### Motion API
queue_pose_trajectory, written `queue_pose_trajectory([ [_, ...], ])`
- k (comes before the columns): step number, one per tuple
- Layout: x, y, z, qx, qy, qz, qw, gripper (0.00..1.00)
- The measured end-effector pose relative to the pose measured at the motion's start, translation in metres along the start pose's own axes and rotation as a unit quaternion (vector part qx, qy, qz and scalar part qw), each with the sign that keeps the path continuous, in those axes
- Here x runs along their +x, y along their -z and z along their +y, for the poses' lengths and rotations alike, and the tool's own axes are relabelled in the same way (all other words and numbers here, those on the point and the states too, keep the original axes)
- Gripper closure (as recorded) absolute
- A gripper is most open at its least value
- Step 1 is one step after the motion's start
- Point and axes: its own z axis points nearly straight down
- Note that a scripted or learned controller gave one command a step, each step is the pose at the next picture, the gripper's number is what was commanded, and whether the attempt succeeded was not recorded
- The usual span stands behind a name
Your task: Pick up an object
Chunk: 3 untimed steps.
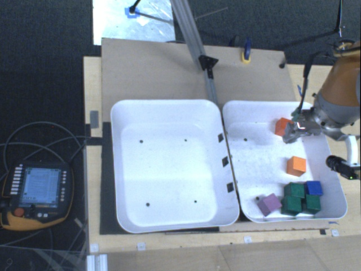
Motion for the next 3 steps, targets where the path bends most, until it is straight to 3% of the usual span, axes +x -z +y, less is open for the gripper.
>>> queue_pose_trajectory([
  [2,0.011,0.12,0.008,0.0,0.001,0.0,1.0,1.0],
  [3,0.064,0.102,0.021,0.003,0.002,0.002,1.0,1.0],
])
